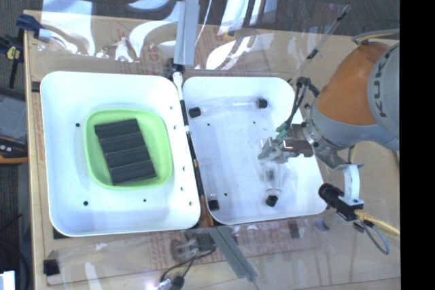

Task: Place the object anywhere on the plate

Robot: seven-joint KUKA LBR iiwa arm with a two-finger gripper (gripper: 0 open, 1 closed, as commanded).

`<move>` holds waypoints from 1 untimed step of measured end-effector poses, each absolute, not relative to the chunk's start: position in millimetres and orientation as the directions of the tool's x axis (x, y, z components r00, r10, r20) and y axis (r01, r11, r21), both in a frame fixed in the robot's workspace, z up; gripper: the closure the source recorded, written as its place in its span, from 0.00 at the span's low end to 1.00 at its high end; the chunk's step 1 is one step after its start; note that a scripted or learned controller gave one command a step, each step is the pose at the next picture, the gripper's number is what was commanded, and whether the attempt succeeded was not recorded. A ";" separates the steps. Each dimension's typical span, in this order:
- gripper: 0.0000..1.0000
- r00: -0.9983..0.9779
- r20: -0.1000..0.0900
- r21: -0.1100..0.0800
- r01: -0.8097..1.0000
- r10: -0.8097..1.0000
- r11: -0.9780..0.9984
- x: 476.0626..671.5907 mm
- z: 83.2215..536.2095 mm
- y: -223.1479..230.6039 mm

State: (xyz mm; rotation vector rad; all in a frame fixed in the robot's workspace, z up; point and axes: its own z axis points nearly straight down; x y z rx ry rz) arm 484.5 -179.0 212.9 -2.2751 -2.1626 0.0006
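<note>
My fingers (pixel 270 150) hang over the right bin (pixel 231 210), near its right edge; whether they are apart or together, I cannot tell. The dark ridged object (pixel 124 151) lies on the green plate (pixel 162 139) in the left bin (pixel 61 207), well apart across the shared rims.

arm (pixel 360 102) cut off at right edge, tool (pixel 272 149) blurred, its finger state unclear

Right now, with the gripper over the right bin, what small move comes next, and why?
Probably lift the gripper clear of the right bin. The dark block already lies on the green plate in the left bin, so the placing looks done.
</note>
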 end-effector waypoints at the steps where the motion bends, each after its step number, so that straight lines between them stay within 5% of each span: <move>1: 0.00 0.051 0.002 -0.002 0.999 0.999 -0.051 484.5 212.9 -179.0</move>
